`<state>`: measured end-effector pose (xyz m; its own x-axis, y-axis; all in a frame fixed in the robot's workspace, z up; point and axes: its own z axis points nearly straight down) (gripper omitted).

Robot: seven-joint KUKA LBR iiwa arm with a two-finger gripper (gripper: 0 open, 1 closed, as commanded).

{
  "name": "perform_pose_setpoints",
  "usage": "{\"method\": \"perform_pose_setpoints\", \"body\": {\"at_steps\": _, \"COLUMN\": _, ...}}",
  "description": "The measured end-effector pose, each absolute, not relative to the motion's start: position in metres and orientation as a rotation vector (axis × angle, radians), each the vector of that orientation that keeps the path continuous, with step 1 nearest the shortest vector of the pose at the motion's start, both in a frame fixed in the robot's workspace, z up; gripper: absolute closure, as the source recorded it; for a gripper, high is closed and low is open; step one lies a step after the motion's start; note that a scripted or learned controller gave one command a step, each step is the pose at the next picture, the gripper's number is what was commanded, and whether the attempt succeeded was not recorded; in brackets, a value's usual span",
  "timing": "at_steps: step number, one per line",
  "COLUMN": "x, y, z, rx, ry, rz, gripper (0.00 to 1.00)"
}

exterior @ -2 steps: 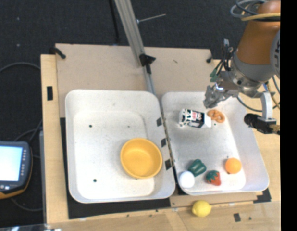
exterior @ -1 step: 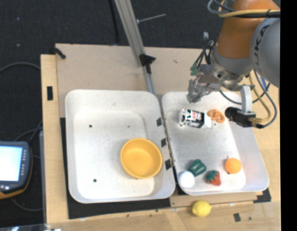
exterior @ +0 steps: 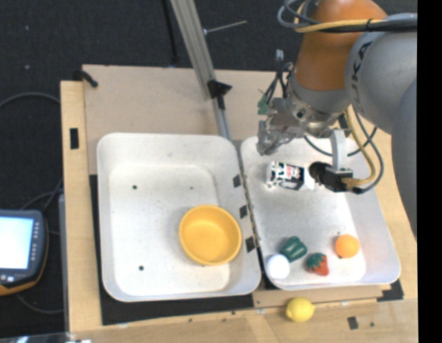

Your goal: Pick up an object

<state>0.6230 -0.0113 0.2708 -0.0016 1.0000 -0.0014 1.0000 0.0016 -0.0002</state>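
Note:
The gripper (exterior: 264, 146) hangs below the orange band of the arm, over the far left corner of the right bin (exterior: 378, 220). Nothing shows in its grasp. Just in front of it, a small white and black object (exterior: 285, 175) lies on the bin floor, apart from the gripper. Along the near edge of the right bin sit a green piece (exterior: 293, 248), a white ball (exterior: 278, 266), a red strawberry (exterior: 318, 264) and an orange ball (exterior: 346, 246). A yellow bowl (exterior: 210, 234) stands upright in the left bin (exterior: 135, 170).
A yellow lemon (exterior: 300, 309) lies on the bench outside the right bin's near edge. A slanted metal rail (exterior: 199, 48) rises behind the bins. Cables and a black part (exterior: 330, 176) hang from the arm beside the white and black object.

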Motion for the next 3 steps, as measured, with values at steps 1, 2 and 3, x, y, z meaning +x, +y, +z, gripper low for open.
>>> {"method": "perform_pose_setpoints", "body": {"at_steps": 1, "x": 0.636, "y": 0.040, "z": 0.252, "rx": 2.215, "ry": 2.227, "rz": -0.002, "gripper": 1.00}}
{"method": "perform_pose_setpoints", "body": {"at_steps": 2, "x": 0.651, "y": 0.086, "z": 0.239, "rx": 2.214, "ry": 2.225, "rz": 0.000, "gripper": 1.00}}
{"method": "perform_pose_setpoints", "body": {"at_steps": 3, "x": 0.651, "y": 0.083, "z": 0.240, "rx": 2.217, "ry": 2.222, "rz": -0.002, "gripper": 0.00}}
